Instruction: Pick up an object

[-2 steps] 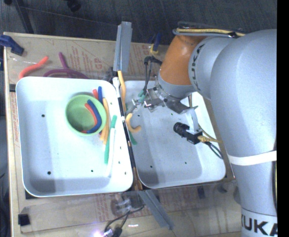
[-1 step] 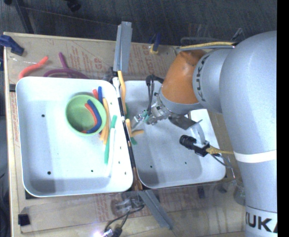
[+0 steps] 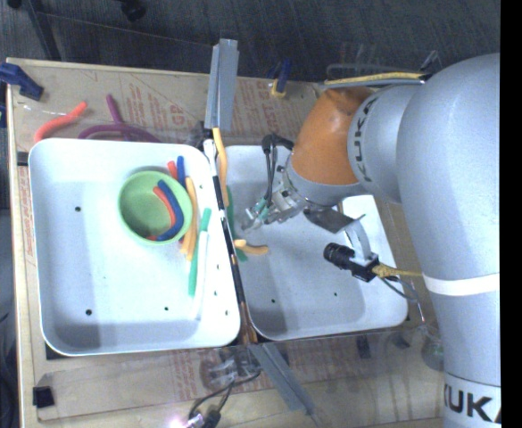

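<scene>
My gripper [image 3: 253, 216] is low in the right bin [image 3: 332, 315], at its left side close to the wall between the bins. A small teal-green piece [image 3: 260, 208] shows right at its tip; whether it is gripped I cannot make out. A short orange piece [image 3: 254, 250] lies on the bin floor just below the gripper. A green piece [image 3: 227, 198] rests against the left wall. The left bin [image 3: 82, 301] holds a green bowl [image 3: 151, 210] with a blue curved piece [image 3: 167, 194] in it, plus an orange stick [image 3: 190, 221] and a green stick [image 3: 198, 252] beside it.
The arm's grey and orange body [image 3: 359, 141] covers the right bin's upper right. On the bench beyond the left bin lie a purple hose [image 3: 118, 133] and an orange-red tool [image 3: 61, 120]. Blue clamps [image 3: 16, 78] sit at the bench's far edge.
</scene>
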Motion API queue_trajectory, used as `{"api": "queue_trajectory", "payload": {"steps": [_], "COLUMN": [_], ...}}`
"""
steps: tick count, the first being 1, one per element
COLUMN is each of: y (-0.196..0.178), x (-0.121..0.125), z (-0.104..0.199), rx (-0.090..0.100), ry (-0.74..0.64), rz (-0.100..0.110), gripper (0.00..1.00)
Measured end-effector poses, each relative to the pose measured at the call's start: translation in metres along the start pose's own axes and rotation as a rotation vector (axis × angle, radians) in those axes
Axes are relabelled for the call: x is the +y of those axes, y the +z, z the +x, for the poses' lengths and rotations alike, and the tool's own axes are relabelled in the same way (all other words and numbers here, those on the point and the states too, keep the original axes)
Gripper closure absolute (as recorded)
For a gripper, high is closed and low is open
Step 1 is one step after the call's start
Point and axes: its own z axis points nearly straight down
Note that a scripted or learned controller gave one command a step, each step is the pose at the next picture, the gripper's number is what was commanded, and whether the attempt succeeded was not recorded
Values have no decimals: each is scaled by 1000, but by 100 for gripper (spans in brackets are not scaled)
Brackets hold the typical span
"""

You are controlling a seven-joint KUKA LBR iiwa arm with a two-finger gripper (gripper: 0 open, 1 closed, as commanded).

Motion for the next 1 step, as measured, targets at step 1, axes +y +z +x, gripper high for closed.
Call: {"api": "queue_trajectory", "payload": {"steps": [1], "y": [-114], "x": [75], "z": [9], "rx": [17], "ry": [180], "rz": [12], "gripper": [100]}}
